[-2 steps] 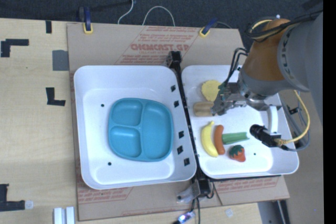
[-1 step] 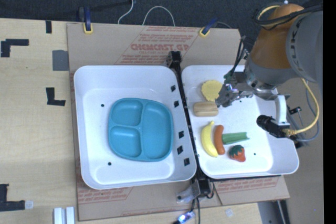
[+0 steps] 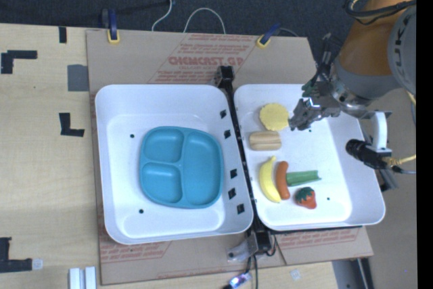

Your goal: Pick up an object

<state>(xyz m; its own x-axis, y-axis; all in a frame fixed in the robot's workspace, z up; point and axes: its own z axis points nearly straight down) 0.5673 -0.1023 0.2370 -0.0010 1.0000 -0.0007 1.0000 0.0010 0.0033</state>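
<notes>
A pale wooden bench point(image 3: 40, 166) carries a sheet of brown cardboard point(image 3: 203, 57) under two shallow white bins, with dark carpet beyond the far edge. The left bin point(image 3: 115, 112) holds a blue divided plate point(image 3: 181, 167) lying flat near its middle. A black divider strip point(image 3: 233, 139) runs between the two bins.

In the right bin point(image 3: 352, 206), toy foods sit in its left half: a round yellow piece point(image 3: 274, 116) at the far end, a tan bread roll point(image 3: 264, 141) just in front of it, then a yellow banana point(image 3: 269, 181) lying against a red sausage point(image 3: 282, 179). A green vegetable point(image 3: 302, 177) rests just right of the sausage, and a strawberry point(image 3: 306, 197) lies nearest the camera.

The gripper point(image 3: 301, 117) hangs over the bin's far part, just right of the round yellow piece. Whether its jaws are apart or closed cannot be told, and nothing is visibly between them. The grey and orange arm point(image 3: 372, 30) rises to the right.
</notes>
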